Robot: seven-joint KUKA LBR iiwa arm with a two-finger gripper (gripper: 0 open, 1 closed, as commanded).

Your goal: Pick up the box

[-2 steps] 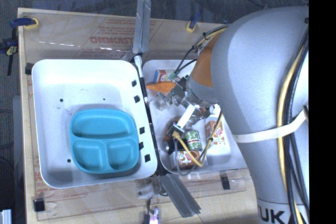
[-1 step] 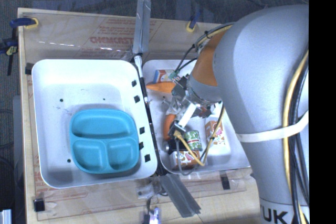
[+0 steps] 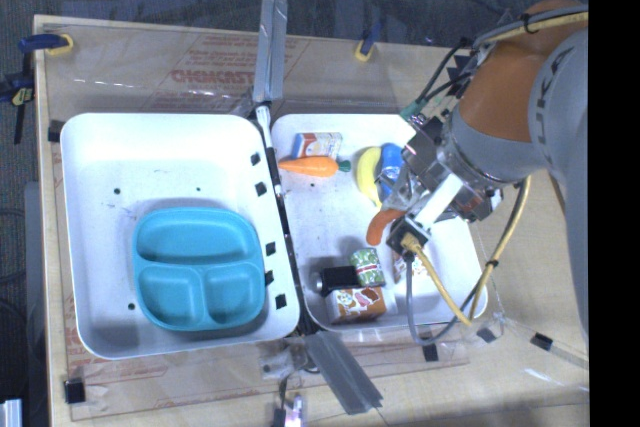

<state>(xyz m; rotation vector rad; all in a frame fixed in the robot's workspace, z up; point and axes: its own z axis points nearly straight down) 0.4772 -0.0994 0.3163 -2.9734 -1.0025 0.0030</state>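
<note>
Nearest the camera, at the front rim of the right bin (image 3: 300, 310), lie two small packages: a brown box (image 3: 358, 303) with a printed face, and touching it on its far side a dark, green-labelled carton (image 3: 352, 275) lying on its side. Both rest on the bin floor, just left of the gripper (image 3: 400, 240). Whether the gripper's fingers are spread or closed cannot be told; they are lost against the arm's dark fittings and a yellow cable (image 3: 450, 300) that loops down past them. Nothing shows between them.

Taking the right bin as the landmark: at its far wall lies a small white carton (image 3: 318, 144), and just in front of that an orange carrot (image 3: 308, 168) lies crosswise. Toward its right far corner sits a yellow fruit (image 3: 368, 170), touching a blue object (image 3: 390, 163) that the arm partly hides. An orange-brown sausage-shaped piece (image 3: 380, 223) lies near the middle, right against the gripper's side.

Left of the right bin, sharing the dividing wall, is the left bin (image 3: 100, 165); it holds a turquoise divided tray (image 3: 198, 265) with three compartments, set toward its front.

Over the right bin's right half hangs the grey arm (image 3: 510, 115), covering that side of the floor. Beyond the bin's far wall, blue clamps (image 3: 368, 43) grip the bench edge
</note>
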